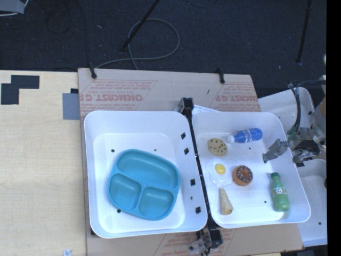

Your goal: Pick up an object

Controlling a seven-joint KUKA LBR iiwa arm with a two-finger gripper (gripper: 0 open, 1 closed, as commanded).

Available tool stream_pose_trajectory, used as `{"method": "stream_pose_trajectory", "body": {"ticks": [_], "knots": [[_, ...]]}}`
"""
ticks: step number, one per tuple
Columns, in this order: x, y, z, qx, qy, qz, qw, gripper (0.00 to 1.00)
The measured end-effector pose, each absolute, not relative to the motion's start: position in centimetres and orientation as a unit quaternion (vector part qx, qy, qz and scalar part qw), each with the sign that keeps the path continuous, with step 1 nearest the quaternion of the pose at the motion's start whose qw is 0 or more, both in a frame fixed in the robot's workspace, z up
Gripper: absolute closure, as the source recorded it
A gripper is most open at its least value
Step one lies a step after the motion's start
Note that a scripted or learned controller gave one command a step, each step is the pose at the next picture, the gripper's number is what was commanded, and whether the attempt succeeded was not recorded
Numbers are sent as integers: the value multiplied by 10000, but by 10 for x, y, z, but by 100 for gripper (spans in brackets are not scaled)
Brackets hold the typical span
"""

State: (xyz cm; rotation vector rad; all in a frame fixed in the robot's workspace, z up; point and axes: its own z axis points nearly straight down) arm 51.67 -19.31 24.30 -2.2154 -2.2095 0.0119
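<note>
The right bin (287,213) holds several small items. A blue bottle (246,136) lies near the back, with a round cookie (217,146) to its left. A fried egg toy (219,170), a brown donut (243,175) and a tan cone (226,201) sit toward the front. A green bottle (279,192) lies by the right wall. My gripper (285,154) hangs over the bin's right side, above the green bottle and to the right of the donut. Its fingers stand open with nothing between them.
The left bin (96,143) holds a blue divided plate (144,184). A black divider (193,164) runs between the two bins. Cardboard lies under both bins, and a wooden bench surface spreads to the left.
</note>
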Motion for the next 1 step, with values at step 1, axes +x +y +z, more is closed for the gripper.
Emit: {"method": "stream_pose_trajectory", "body": {"ticks": [1], "knots": [[519, -193, 249, -7072, -7070, 7, 15, 0]]}}
